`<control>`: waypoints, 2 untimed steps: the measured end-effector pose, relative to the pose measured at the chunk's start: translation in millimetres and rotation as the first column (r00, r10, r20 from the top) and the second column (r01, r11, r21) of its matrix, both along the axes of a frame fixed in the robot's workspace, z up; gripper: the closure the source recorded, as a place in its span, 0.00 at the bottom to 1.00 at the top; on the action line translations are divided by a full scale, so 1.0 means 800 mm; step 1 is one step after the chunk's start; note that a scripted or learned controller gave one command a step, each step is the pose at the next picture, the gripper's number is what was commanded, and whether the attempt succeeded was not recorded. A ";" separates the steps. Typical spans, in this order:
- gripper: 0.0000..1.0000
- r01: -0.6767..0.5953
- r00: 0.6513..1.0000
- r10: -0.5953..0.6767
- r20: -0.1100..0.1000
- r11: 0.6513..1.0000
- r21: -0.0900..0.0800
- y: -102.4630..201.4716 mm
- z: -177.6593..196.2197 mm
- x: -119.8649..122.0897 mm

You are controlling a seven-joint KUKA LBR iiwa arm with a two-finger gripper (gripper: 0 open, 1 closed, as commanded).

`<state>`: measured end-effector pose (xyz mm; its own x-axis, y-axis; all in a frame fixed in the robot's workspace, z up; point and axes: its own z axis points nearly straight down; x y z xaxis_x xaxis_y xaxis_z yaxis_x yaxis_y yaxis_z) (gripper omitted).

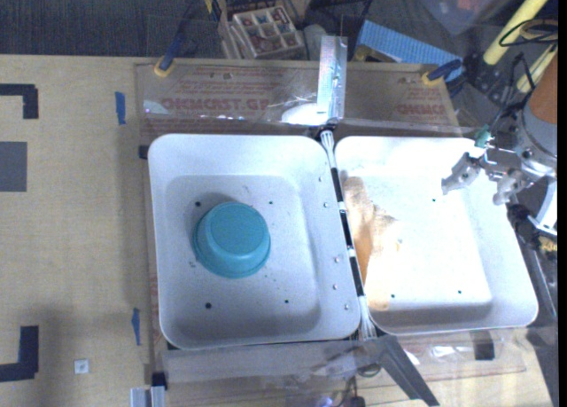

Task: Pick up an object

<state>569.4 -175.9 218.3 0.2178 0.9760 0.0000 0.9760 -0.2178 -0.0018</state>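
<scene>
Nearest the camera, along the bottom edge of the view, runs the front lip of the wooden bench (80,246), a pale board that spreads to nine o'clock and carries black corner markings. On it sit two shallow white bins side by side, their inner walls touching at the centre of the view.

Largest of what matters is the left bin (177,161), which takes up the middle of the picture. Its floor is lightly speckled with dark spots. Next in size is the right bin (461,254), toward three o'clock, with a brownish orange stain (365,228) smeared along its left side beside the shared wall.

A blue bowl (232,238) comes next. It sits upside down on the floor of the left bin, toward that bin's eight o'clock, apart from every wall. It is the only loose object in either bin, so it is probably what the task wants lifted.

Smallest is the gripper (483,175), a metal pincer at three o'clock of the view, above the right bin's far right corner. Its fingers look spread, with nothing between them. It is well apart from the bowl, a whole bin away.

Judged from this, no pickup is done. Reaching over to the left bin, lowering, closing and lifting all remain.
</scene>
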 end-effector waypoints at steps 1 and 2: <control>0.00 0.188 0.982 -0.188 -0.002 0.982 0.001 0.100 -0.074 0.012; 0.00 0.186 0.982 -0.186 0.004 0.982 -0.002 0.019 -0.077 0.024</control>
<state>588.9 -160.8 157.0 0.3959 0.9183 -0.0014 0.9183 -0.3959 0.0022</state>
